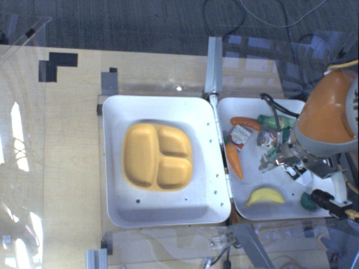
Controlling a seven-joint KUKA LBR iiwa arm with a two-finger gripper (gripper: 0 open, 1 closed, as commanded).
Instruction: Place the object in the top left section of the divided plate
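The yellow divided plate point(140, 156) lies in the middle of the left bin point(115, 195), with one long section on its left and two smaller ones on its right; nothing lies in any of them. My gripper point(276, 159) hangs low over the middle of the right bin point(240, 206), under the grey and orange arm point(331, 114). It is just right of an orange carrot point(234, 160) and above a yellow banana point(266, 196). The wrist hides what lies directly beneath it.
The right bin also holds a second carrot point(245, 123), a small white and red packet point(241, 134), a green bottle point(272, 120) and a dark green item point(308, 202). A metal divider point(220, 144) runs between the bins. Cables trail over the floor behind.
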